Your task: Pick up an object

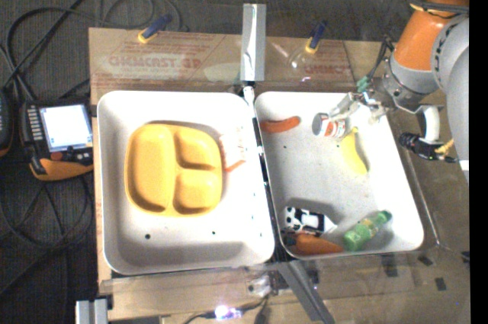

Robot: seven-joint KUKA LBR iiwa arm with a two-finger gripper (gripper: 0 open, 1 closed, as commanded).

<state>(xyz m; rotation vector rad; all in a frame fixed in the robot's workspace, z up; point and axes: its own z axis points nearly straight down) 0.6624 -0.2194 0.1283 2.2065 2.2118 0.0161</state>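
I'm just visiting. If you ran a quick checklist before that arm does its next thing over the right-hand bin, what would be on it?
1. Gripper over the right bin: ok.
2. A target close by: ok, a small red-and-white can lies right beside it.
3. Can between the jaws: cannot tell.
4. Yellow banana crowding the can: not ok, it lies just next to it.
5. Other picks free of the arm: ok, the green bottle and the sausage lie apart.
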